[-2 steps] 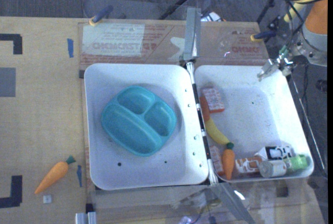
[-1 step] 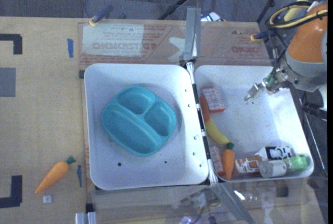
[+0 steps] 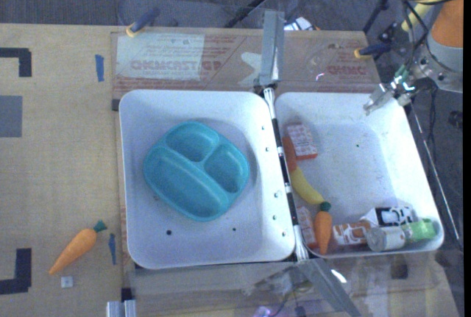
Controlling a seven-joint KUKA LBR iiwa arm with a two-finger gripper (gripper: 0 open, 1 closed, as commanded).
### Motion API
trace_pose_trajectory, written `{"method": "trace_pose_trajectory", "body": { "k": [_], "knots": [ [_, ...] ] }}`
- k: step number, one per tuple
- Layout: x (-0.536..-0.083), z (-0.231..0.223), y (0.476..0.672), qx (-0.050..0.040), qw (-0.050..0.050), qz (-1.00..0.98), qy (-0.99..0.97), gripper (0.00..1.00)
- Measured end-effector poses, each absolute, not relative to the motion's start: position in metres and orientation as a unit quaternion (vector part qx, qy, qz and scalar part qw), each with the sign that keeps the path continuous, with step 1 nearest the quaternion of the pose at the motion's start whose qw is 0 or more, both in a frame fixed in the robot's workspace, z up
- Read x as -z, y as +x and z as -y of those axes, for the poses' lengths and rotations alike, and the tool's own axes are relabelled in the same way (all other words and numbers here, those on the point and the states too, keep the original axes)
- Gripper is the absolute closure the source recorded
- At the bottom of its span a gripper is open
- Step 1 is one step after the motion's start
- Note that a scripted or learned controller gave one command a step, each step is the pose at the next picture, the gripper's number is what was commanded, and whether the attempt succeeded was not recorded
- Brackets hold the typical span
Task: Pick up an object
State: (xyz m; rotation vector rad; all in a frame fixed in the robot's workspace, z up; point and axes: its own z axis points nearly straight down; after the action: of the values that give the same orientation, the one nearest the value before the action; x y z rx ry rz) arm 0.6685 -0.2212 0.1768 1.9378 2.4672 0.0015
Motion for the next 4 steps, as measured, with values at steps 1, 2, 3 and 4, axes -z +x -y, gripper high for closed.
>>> {"method": "trace_pose_trajectory", "body": {
  "k": [1,2,3,4],
  "knots": [
    [-0.115,0.187,0.62,-0.0005,0.001,-0.794,0.607,0.0],
    [-0.163,0.224,0.599,-0.0006,0.003,-0.814,0.581,0.0],
    [-0.115,0.185,0.55,-0.0005,0.001,-0.818,0.576,0.0],
    [-0.183,0.224,0.492,-0.0004,0.001,-0.864,0.504,0.0]
  ]
}}
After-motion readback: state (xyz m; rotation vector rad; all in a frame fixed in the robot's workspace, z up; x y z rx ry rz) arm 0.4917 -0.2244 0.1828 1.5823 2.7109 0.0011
